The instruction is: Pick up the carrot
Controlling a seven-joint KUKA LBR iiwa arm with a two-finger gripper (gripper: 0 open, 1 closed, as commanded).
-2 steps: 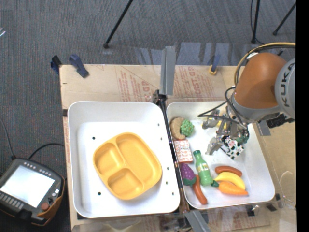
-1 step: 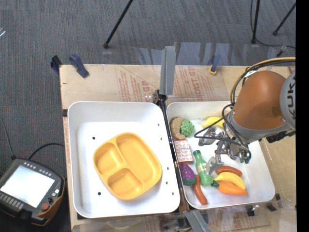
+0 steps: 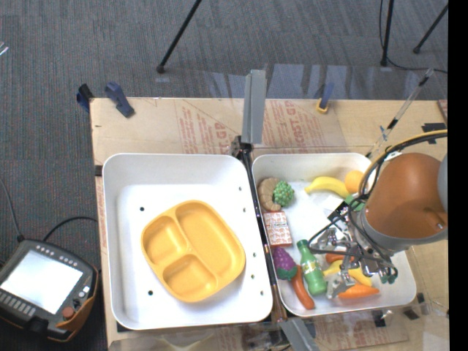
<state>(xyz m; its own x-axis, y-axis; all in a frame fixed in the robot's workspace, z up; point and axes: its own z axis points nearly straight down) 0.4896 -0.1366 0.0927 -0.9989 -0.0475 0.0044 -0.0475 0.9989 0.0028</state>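
The grey arm with its orange band reaches down over the right bin [image 3: 406, 284], its gripper [image 3: 349, 268] low above that bin's near-right corner.

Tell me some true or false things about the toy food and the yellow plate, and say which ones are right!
1. The yellow plate lies in the left bin. True.
2. The banana sits on the yellow plate. False: it lies in the right bin, near its far side.
3. The gripper hangs over the right bin. True.
4. The green bottle is in the left bin. False: it is in the right bin, beside the purple eggplant.
5. The carrot lies near the right bin's front edge, close under the gripper. True.
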